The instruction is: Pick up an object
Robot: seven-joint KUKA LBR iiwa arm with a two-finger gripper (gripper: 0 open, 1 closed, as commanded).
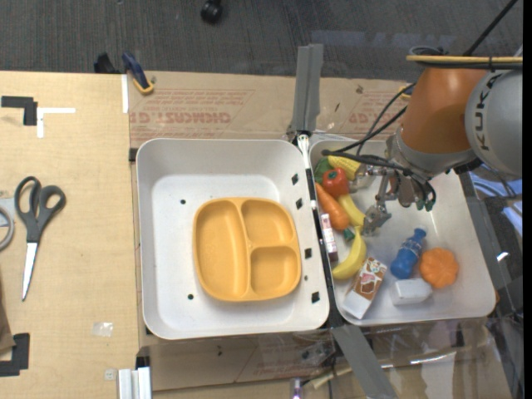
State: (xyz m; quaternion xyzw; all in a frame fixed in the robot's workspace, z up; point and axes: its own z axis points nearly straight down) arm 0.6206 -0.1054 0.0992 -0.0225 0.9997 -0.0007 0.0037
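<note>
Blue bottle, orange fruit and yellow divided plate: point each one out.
Blue bottle [406, 256], camera view, on its body.
Orange fruit [439, 268], camera view, on its middle.
Yellow divided plate [218, 248], camera view, on its large left compartment.

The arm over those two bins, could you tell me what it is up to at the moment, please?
The arm reaches in over the right bin, with its tool low among the clutter there: bananas, a tomato, a blue bottle, an orange and a small carton. Nothing shows between the tool's tips, so no pick yet. The left bin holds a yellow divided plate.
</note>
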